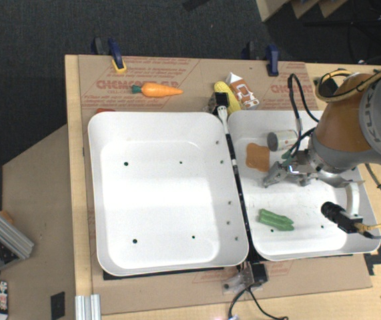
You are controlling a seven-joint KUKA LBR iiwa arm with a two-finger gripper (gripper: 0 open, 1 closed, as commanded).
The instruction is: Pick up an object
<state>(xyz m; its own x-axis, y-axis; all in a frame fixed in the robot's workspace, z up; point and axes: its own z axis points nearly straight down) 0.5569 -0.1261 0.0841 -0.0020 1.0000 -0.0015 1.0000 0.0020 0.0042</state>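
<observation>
The right bin holds a brown flat block, a pale short cylinder and a green pod-shaped piece. My gripper hangs low over this bin, just right of and below the brown block, with the cylinder a little beyond it. Its fingers look spread, open, and I see nothing between them. The green piece lies apart, nearer the bin's front. The orange band and grey wrist cover the bin's right side.
The left bin sits beside it, sharing a raised middle rim. On the board behind the bins lie a carrot, a yellow piece and a brown-and-white packet. Blue clamps hold the far edge.
</observation>
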